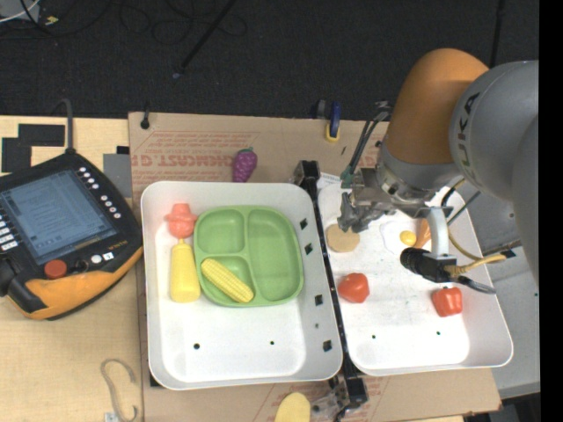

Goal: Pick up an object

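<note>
The gripper (350,221) hangs low over the upper left corner of the right bin (405,337), right above a tan disc (342,241) that lies flat near that bin's left wall. Whether it is open or closed cannot be told, because the wrist and cables crowd the spot, and nothing can be seen held in it. The arm (497,139) covers the bin's upper right corner.

A fried egg (403,236) is hard to pick out, white on white apart from its yolk. An orange piece (423,232) beside it is partly hidden. At the bottom edge a yellow lump (293,407) is cut off.

The cardboard (176,143) under the bins carries red print, upside down and not readable with certainty. The text on the control pad's (62,227) screen is too small to read.

A tomato (354,287) sits near the wall between the bins, and a red pepper (447,301) lies well apart from it, toward the right. The strip below both is bare. In the left bin (229,345), a green plate (264,253) holding corn (227,280), a yellow bottle (183,272) and a pink toy (180,221) fill the upper half, leaving the lower half bare.
</note>
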